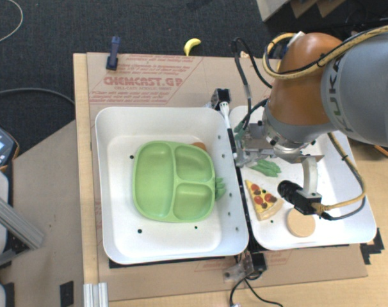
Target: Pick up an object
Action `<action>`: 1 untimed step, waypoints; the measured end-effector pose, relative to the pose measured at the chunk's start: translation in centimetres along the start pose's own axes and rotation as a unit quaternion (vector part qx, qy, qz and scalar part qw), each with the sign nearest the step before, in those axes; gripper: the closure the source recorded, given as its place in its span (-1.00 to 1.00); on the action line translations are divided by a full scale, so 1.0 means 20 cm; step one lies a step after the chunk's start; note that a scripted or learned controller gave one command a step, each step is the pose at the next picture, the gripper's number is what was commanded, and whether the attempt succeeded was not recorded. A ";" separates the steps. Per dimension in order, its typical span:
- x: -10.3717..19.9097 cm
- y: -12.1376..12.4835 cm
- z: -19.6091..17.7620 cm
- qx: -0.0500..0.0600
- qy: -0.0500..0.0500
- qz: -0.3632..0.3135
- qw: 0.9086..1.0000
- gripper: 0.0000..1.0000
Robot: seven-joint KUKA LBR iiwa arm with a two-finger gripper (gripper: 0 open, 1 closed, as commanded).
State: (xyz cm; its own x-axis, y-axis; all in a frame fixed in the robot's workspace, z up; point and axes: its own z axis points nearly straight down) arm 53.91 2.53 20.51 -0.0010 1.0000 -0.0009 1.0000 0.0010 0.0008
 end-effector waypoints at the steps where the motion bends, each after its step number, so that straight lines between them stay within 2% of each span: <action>1: 0.02 -0.06 -1.00 -0.008 0.001 -0.001 1.000 1.00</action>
State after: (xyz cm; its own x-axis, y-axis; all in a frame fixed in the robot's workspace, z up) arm 52.62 3.00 40.57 -0.0024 1.0000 0.0012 0.9999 0.0024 0.0162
